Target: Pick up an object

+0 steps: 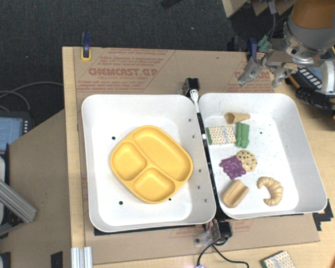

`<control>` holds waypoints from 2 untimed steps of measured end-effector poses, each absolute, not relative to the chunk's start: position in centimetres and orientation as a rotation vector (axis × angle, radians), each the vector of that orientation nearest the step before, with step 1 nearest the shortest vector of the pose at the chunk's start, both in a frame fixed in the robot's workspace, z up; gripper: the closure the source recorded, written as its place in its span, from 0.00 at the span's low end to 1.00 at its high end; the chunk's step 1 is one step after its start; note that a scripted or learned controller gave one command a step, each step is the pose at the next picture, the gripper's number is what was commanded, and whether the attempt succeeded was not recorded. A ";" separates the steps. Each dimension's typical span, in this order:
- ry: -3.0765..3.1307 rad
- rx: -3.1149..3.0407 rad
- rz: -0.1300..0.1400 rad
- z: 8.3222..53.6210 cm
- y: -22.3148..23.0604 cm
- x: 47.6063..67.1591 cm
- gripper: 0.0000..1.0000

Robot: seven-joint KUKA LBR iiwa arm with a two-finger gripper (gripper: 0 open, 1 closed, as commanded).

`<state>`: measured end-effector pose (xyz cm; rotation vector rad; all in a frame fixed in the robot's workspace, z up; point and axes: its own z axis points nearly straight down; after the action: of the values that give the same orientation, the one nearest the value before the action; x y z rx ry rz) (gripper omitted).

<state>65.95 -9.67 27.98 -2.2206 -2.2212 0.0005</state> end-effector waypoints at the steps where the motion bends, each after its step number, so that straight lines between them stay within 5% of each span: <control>1: -2.210 -2.214 0.015 15.3 -9.6 61.3 0.00; 2: -2.210 -2.220 0.011 8.7 -11.1 54.0 0.00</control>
<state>54.03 -11.11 8.65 -2.2197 -2.2102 0.0105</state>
